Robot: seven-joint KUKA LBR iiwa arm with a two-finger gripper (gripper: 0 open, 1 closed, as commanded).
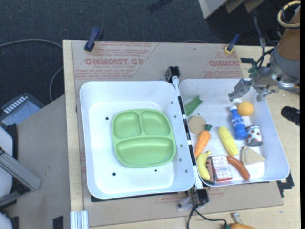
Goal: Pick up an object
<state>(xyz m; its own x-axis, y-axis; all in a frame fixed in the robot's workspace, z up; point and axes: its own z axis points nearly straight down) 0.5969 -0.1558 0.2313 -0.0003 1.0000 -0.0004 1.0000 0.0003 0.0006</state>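
Table (143,56) carries two white bins side by side. Left bin (95,109) holds a green divided plate (143,138), flat, near centre. Right bin (274,137) holds the small items: corn cob (228,140), carrot (202,143), banana (204,165), sausage (238,167), blue bottle (237,122), snack box (221,168), small can (254,135), orange ball (245,109), round cookie (196,124), green wedge (192,105). Gripper (251,90) hangs over the right bin's far right corner, just above the orange ball and bottle. Jaws spread apart, nothing between them. All items lie in the bin.
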